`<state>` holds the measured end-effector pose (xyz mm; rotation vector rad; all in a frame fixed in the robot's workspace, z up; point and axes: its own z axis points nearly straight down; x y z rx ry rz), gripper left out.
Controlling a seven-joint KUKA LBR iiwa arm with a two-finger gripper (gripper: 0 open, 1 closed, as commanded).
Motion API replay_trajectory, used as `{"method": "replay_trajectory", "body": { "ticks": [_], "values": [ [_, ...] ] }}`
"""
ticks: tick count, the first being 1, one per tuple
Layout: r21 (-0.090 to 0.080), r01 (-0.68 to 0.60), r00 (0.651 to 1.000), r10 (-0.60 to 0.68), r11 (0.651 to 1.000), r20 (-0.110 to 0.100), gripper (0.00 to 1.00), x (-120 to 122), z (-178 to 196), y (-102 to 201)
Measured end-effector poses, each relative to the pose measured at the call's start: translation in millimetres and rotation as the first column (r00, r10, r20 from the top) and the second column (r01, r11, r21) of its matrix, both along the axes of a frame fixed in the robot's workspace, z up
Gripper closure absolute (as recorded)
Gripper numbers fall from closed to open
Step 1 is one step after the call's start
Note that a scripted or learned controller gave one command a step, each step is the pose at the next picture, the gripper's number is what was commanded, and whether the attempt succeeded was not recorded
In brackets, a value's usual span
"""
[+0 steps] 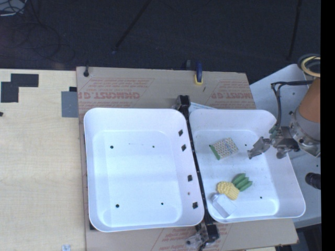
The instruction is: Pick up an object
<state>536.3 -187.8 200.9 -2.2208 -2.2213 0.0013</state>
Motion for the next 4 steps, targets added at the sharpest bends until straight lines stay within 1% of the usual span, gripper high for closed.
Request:
{"method": "replay_trajectory", "body": {
  "ticks": [1,2,3,4],
  "values": [
    [-0.004,-0.005,1.0,0.005,1.0,0.01,0.0,89.0,48.5,-25.0],
    [0.003,-0.004,1.0,0.004,1.0,-0.005,0.0,106.3,-122.0,26.3],
    [0.0,-0.004,1.0,0.004,1.0,0.0,1.0,107.9,-102.9,23.4],
    [0.003,-0.011,1.0,0.011,1.0,0.015,1.0,111.1,34.9,123.8]
  ]
}}
